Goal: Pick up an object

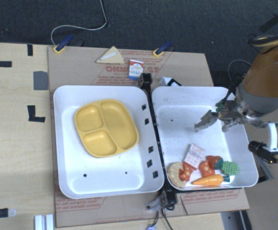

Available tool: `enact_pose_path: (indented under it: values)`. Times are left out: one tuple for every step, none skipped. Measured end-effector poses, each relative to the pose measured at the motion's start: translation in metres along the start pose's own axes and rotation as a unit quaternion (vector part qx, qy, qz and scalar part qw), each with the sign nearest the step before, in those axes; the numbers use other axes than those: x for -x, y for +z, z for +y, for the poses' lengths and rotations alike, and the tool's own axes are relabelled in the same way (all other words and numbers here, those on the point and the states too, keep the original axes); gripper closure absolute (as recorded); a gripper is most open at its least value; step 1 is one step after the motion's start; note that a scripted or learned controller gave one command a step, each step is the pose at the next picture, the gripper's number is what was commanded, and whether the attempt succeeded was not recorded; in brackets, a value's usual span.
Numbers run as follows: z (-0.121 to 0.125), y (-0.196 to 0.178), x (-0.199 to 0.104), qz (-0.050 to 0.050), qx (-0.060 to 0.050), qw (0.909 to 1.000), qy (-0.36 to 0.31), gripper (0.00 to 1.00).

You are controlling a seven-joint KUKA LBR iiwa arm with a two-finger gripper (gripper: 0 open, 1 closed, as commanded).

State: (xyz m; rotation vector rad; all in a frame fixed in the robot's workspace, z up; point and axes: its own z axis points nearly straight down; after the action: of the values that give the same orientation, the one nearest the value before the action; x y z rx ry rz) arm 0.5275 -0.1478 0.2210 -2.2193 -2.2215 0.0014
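Desk (14,128) carries two white bins side by side. Left bin (64,128) holds a yellow divided plate (106,127) near its far edge. Right bin (177,114) has toy food bunched in its near corner: a carrot (208,180), a tomato (206,168), a green piece (230,168), a small packet (194,155). Gripper (215,120) hangs over the right bin's far right part, fingers spread apart, grasping nothing.

text: red print on cardboard sheet (115,71) | too blurred to read | other labels: illegible
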Motion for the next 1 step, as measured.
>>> enact_pose_path:
  values:
    - [-0.0452, 0.0798, 0.0709, 0.000, -0.001, 1.0000, 0.002, 0.00]
